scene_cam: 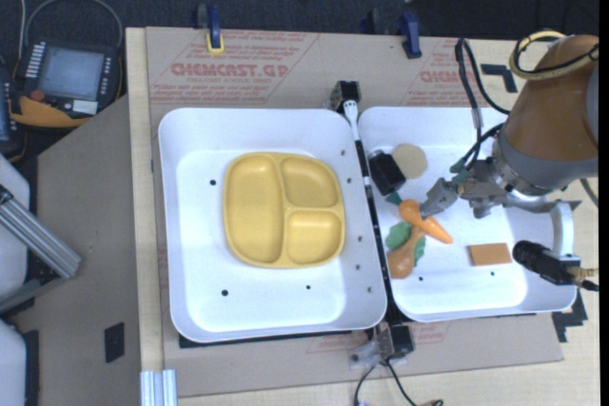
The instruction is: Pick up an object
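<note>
The right bin [533,299] holds several small things: a black block [385,173], a beige round piece [412,159], an orange carrot [427,223] lying over a green piece [403,235], a brown pear-shaped piece [402,260] and a flat brown rectangle [489,254]. My gripper [461,201] hangs over the middle of this bin, just right of and above the carrot. It is open, with nothing between its fingers.
The left bin [190,299] carries a yellow divided plate [283,208]. A raised rim where the two bins meet [366,204] runs close to the black block and the carrot. Bare bin floor lies right of the brown rectangle.
</note>
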Controlling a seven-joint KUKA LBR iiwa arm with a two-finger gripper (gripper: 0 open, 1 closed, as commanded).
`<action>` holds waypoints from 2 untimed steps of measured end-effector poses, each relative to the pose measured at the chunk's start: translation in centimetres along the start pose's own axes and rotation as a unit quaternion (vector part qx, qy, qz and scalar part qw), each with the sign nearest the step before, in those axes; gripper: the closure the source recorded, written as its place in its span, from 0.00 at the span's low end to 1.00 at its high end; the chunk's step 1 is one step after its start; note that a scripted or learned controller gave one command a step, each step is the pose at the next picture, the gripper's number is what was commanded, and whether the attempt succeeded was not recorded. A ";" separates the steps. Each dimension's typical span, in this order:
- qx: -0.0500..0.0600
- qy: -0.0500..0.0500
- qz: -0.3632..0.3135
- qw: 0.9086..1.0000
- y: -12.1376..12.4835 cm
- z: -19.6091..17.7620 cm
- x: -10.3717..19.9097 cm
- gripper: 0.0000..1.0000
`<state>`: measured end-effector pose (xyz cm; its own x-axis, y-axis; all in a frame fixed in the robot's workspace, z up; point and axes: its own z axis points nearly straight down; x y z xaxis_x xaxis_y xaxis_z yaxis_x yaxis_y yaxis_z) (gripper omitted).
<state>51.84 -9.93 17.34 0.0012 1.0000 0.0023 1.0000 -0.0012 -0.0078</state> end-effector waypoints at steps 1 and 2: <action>0.000 0.000 0.000 1.000 -0.9 4.9 0.5 0.00; -0.004 -0.001 0.000 1.000 -0.7 3.6 0.4 1.00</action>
<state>51.08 -9.50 13.76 0.0019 1.0000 -0.0004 1.0000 -0.0019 0.0001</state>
